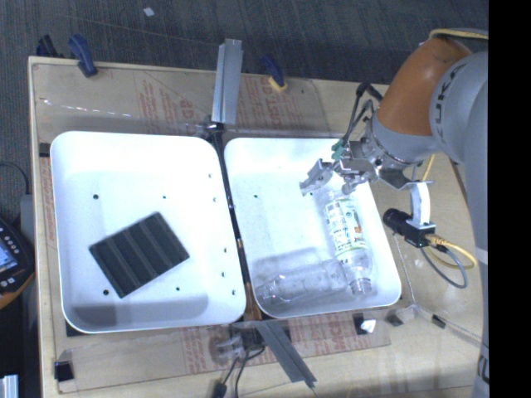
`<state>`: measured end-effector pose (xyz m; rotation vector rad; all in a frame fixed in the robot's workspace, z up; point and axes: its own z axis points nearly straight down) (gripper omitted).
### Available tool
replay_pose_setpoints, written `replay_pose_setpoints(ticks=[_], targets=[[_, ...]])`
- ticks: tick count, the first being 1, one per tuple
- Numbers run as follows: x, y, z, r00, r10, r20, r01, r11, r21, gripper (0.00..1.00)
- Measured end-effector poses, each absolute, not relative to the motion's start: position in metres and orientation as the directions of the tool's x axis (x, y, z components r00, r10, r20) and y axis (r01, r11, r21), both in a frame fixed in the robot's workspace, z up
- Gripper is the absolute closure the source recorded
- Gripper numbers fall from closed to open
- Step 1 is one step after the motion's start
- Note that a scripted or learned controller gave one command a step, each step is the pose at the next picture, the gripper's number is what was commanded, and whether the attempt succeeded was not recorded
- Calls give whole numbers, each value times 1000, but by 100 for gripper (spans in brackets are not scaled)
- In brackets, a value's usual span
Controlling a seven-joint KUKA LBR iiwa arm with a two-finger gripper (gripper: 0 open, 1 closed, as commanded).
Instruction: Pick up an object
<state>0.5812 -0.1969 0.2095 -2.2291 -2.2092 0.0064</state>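
White plastic makes up both bins on the pale wooden bench (50, 89), which sit side by side with their inner rims nearly touching. The left bin (75, 152) holds one thing: a black ribbed pad (139, 253). It lies flat on the floor of the bin in its near half, turned at a slant and clear of every wall.

The right bin (265, 152) holds two clear bottles. The labelled bottle (344, 230) lies along the right wall, running from far to near, with its near end close to the bin's near right corner. The bare bottle (300, 282) lies on its side along the near wall, running left to right. Its right end comes up against the near end of the labelled bottle, so the two form a corner.

The grey arm with its orange band (419, 85) comes in from the right. The gripper (336, 177) sits over the far right part of the right bin, just above or at the far end of the labelled bottle. Whether it is open or closed cannot be told, nor whether it touches the bottle. Nothing is seen lifted.

At the bench's far edge are two blue clamps (83, 56), and a grey metal bar (226, 81) stands in line with the gap between the bins. A dark handheld unit (10, 259) lies at the left edge.
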Motion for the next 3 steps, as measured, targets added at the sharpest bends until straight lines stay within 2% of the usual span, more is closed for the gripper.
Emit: replay_pose_setpoints(ticks=[1,2,3], targets=[[555,-208,183,242,970,0,970,-242,-5,0],[533,-205,253,110,994,0,994,-110,0,0],[564,-205,185,103,995,1,995,-103,-6,0]])
